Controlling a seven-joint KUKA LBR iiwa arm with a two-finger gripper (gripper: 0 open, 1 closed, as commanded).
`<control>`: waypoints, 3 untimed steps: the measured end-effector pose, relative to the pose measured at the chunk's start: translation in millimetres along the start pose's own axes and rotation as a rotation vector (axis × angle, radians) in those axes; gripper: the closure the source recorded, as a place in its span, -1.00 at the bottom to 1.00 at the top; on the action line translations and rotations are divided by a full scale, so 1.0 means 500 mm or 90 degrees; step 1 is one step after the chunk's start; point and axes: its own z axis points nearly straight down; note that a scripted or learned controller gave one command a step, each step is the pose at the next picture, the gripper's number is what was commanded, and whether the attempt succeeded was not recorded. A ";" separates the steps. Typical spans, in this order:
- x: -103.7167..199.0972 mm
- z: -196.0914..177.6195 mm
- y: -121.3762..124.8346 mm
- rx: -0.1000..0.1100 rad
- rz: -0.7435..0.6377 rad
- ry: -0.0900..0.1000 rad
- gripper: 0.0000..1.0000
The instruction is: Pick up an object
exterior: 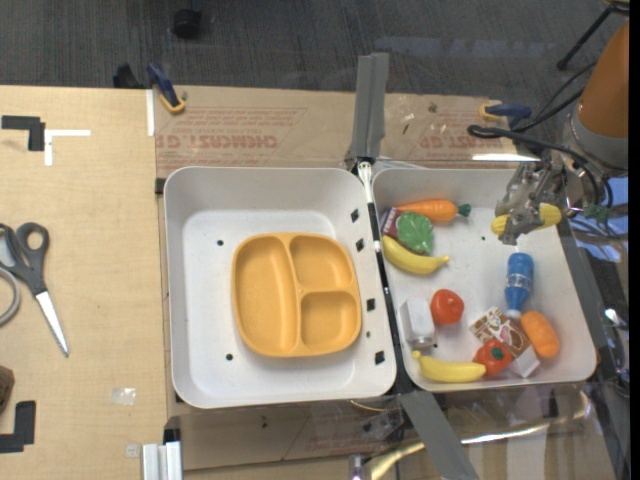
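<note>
My claw (522, 211) at the right bin's (578, 298) 1 o'clock pinches a small yellow toy (543, 215); the shallow edge grip could let it slip free.

Over on the left, scissors (35, 278) lying flat on the wooden benchtop (80, 368), grey handles up, blades angled down to the right. Near the top edge, a blue clamp (165, 86) gripping the cardboard sheet (260, 133) with its reversed red lettering. Another blue clamp (505, 113) at upper right. Black tape marks (25, 128) near the bench's left side, plus a white tape strip (68, 136) just beside them. Dark carpet (300, 18) beyond.
</note>
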 end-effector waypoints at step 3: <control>-0.060 0.272 -0.051 0.000 -0.282 0.000 1.00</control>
